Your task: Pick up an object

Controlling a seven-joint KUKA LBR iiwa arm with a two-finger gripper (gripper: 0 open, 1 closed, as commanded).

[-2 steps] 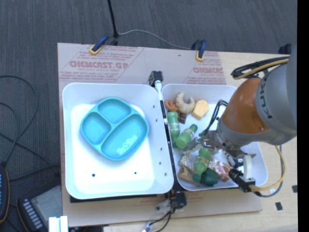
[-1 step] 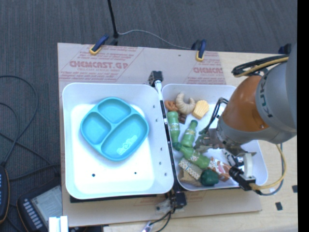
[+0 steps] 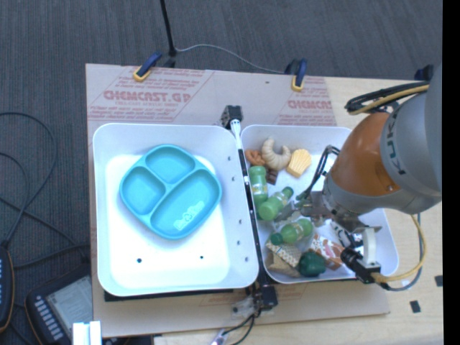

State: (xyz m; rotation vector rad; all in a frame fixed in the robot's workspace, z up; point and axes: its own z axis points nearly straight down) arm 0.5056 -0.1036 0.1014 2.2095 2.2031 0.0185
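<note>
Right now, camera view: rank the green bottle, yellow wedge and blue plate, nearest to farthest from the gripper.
1. Green bottle, right bin, just left of the gripper.
2. Yellow wedge, same bin, far end.
3. Blue plate, left bin, across the divider.

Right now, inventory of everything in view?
bins: 2, white, side by side on the board
divided plate: 1, blue, three compartments, in the left bin
toy food items: a cluttered pile, exact count unclear, mostly green with tan, yellow and red pieces, in the right bin
clamps: 2, blue and yellow, on the board's far edge
cables: several, black, on the carpet to the left and behind
arm: 1, grey with an orange band, over the right bin; its end effector is hidden from here
</note>
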